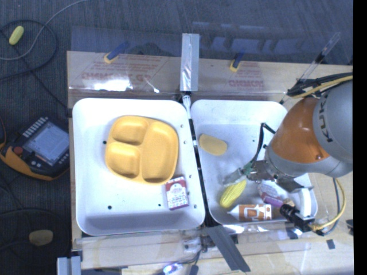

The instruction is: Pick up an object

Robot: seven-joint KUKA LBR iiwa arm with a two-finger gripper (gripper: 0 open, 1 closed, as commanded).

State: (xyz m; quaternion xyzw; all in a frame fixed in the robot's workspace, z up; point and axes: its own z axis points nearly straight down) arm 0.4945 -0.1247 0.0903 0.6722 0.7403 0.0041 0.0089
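Reaching in from the right, I am hanging my gripper (pixel 250 171) low over the right bin (pixel 241 110), down near its lower middle. My grey arm and its orange band (pixel 295 139) are covering much of that bin's right side. I cannot tell how my gripper is set, since my own wrist is blocking the view.

Just beside my gripper, to its lower left, a yellow corn cob (pixel 233 194) is lying at a slant on the bin floor; whether I am touching it I cannot tell. Below it, an orange-and-white bottle (pixel 254 212) is lying on its side along the bin's near wall. A flat yellow oval piece (pixel 213 145) is sitting apart from these, toward the bin's upper left. Something small and pink (pixel 270 198) is showing under my wrist, too hidden to name.

In the left bin (pixel 92 153), a yellow divided plate (pixel 142 148) is resting, and a small red-and-white box (pixel 177 193) is lying just beside its lower right edge.
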